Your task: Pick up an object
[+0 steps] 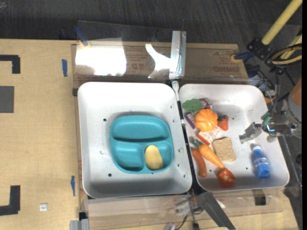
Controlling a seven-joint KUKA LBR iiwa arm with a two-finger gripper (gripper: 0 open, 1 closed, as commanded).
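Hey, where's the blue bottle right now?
The blue bottle lies in the right bin, near its right wall, right of the bread slice.

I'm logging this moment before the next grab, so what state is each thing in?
Gripper: over the right bin, nothing visibly held.
Blue bottle: lying flat in the right bin.
Pumpkin: upright, in the toy-food pile.
Bread slice: lying flat.
Carrot: lying on its side.
Potato: resting in the teal tray, lower right compartment.
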